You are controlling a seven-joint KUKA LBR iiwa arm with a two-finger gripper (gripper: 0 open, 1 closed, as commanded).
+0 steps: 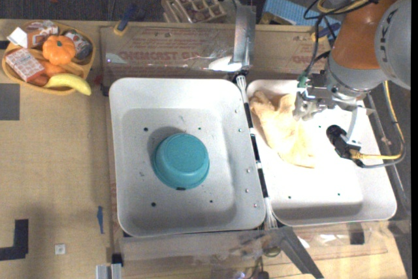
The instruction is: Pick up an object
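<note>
Your gripper hangs low over the right bin, at the upper right margin of the cream cloth. That cloth is the thing nearest to hand. It lies crumpled against the bin's left wall and reaches toward the middle of the floor. From this slanted view you cannot tell whether the gripper is open or closed, nor whether it has any fabric in it. The wrist hardware hides the tips where they meet the cloth.

The relation to mind is this: most of the cloth lies to the view's left of the gripper and below it in the frame. Its long axis runs from the upper left corner of the bin down toward the centre. So you are likely working at an edge fold and not over the thick part. A pinch there could catch only a thin layer and slip off on the lift.

The other candidate, a teal bowl, sits upside down in the middle of the left bin, well apart from the gripper. Its smooth dome would probably be harder to grip. I judge the cloth to be the better target.
</note>
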